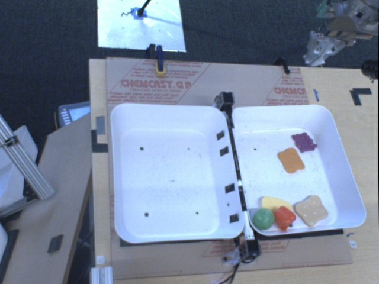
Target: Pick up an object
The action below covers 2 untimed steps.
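Two white bins side by side on the bench. Left bin (172,176) bare apart from small dark specks on its floor. Right bin (340,158) holding six small items.

Near the far right of the right bin: purple piece (303,141), lumpy, like a grape cluster. Just beside it, toward the near side: flat orange piece (291,160), rounded rectangle, apart from the purple one by a narrow gap.

Clustered at the near edge of the right bin: green ball (263,219) leftmost, touching or nearly touching a red pepper-like piece (285,218). Yellow wedge (274,203) lying just behind those two. Toast-shaped tan slice (311,210) to the right of the red piece, close to the bin's near right corner.

Gripper (320,47) up at the top right, beyond the far edge of the bench, well apart from both bins and from every item. Nothing between it and the bins. Open or closed: cannot tell, too small and blurred.

Yellow clamp (160,64) on the far edge of the board under the bins.
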Tool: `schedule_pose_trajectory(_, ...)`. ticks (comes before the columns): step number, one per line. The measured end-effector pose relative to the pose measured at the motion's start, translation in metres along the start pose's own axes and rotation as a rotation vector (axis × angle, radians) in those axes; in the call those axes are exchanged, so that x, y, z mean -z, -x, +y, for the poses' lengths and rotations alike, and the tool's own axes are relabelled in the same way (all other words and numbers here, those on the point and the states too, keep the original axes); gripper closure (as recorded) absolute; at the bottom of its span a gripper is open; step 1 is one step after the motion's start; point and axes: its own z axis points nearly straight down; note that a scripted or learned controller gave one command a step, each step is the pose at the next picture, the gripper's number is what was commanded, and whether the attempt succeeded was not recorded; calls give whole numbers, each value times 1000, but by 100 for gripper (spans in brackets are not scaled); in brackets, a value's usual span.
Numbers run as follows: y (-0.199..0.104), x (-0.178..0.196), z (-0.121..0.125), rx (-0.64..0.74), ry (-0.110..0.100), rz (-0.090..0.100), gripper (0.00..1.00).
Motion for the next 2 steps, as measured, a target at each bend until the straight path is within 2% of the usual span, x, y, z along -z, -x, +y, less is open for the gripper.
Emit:
schedule_pose_trajectory(1,-17,110,0,6,21,-2,100)
schedule_pose_trajectory(2,21,-11,0,-2,-3,0,100)
